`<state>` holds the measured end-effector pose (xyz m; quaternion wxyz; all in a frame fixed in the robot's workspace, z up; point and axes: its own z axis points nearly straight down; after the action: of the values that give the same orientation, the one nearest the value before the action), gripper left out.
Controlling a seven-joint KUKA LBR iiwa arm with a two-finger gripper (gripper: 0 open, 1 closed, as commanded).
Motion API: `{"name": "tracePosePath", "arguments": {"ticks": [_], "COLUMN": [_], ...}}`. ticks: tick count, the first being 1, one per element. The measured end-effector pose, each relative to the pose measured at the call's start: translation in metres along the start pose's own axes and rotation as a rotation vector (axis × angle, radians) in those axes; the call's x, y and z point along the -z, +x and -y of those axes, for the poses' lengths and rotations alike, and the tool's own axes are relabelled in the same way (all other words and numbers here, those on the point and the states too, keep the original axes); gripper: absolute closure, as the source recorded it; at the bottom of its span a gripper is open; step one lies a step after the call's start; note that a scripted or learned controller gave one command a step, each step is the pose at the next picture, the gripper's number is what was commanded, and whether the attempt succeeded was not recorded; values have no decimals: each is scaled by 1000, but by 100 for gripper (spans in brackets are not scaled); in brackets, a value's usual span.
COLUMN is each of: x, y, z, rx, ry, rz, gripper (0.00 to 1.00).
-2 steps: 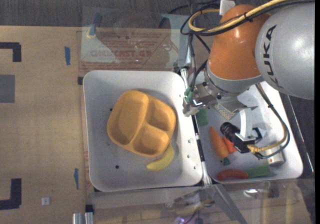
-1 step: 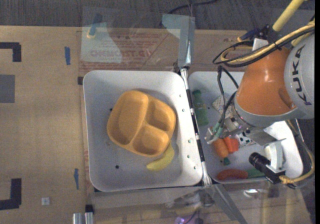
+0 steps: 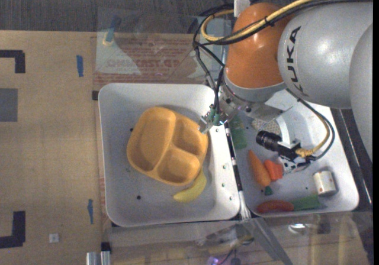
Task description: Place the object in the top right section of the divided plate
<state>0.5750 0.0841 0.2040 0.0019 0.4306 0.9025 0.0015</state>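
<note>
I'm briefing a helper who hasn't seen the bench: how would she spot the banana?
Find the left white bin, which holds an orange divided plate. The banana lies against the plate's lower right edge, the one yellow curved piece there.

The grey arm's orange band (image 3: 256, 51) is covering the right white plastic bin's (image 3: 346, 196) far corner; beside it, the gripper (image 3: 212, 119) is seemingly too small to read.

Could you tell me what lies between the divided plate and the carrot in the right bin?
In the camera view, the bins' adjoining rims lie between the plate and carrot.
</note>
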Motion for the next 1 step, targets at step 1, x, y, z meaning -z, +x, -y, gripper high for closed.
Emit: {"name": "tracePosePath", "arguments": {"ticks": [1], "x": [9], "y": [16], "z": [110], "rx": [225], "ry": [3], "rz": [-3], "gripper": [100]}}
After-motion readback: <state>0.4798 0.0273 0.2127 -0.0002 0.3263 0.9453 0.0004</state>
